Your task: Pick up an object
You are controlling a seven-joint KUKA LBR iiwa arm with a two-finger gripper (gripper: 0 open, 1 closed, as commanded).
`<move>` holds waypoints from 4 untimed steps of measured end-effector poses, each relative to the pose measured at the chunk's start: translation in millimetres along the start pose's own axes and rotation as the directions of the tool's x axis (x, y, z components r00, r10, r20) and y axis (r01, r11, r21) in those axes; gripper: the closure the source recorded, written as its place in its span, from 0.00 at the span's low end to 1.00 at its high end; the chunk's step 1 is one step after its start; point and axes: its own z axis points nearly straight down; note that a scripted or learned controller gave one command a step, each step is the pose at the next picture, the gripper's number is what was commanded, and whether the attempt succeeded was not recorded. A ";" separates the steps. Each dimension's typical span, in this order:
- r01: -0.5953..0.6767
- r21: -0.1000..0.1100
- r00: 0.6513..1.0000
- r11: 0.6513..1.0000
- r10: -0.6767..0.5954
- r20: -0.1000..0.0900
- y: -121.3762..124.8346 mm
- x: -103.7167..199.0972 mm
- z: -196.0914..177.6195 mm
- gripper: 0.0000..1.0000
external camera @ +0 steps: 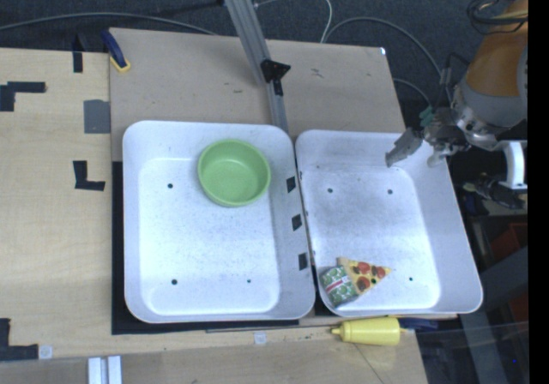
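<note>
Toy pizza slice (367, 273) lies flat in the right bin (446, 237), near that bin's front edge toward its left corner. Triangular wedge, tan crust, red round toppings, point aimed right. Touching its left end is a small crumpled green-and-white packet (337, 285), with some red on it, tucked in the right bin's front-left corner.

Gripper (403, 151) hangs over the right bin's back-right rim, well apart from the pizza slice, nothing between its fingers. One grey finger angles down-left over the rim; cannot tell how far the fingers are spread. Grey wrist and orange band of the arm (496, 65) sit behind the right bin's right corner.

Left bin (137, 228) touches the right bin's left side; a green bowl (233, 172) stands upright in it, toward the back. A yellow bottle (371, 332) lies on its side on the bench, just in front of the right bin.
</note>
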 end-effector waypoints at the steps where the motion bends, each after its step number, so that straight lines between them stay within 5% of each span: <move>1: 0.000 0.000 1.000 1.000 0.000 0.001 0.0 0.0 0.0 0.00; 3: -0.001 0.007 1.000 1.000 0.001 -0.001 -6.2 -5.2 113.6 0.00; 4: 0.000 0.000 1.000 1.000 0.000 0.001 -6.2 -4.4 121.1 0.00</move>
